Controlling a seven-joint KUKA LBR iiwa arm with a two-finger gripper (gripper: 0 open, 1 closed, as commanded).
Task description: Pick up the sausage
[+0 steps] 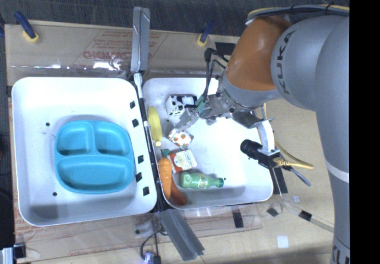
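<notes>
Sausage (177, 198) at right bin's (237, 138) near-left corner, well apart from tool (191, 115); tool's grip unreadable.

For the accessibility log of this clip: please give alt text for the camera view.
A grey arm with an orange band holds its two-finger gripper low over the right white bin, above small toy foods: a yellow banana, a green bottle, an orange carrot and a brown sausage. The left white bin holds a blue divided tray.
</notes>
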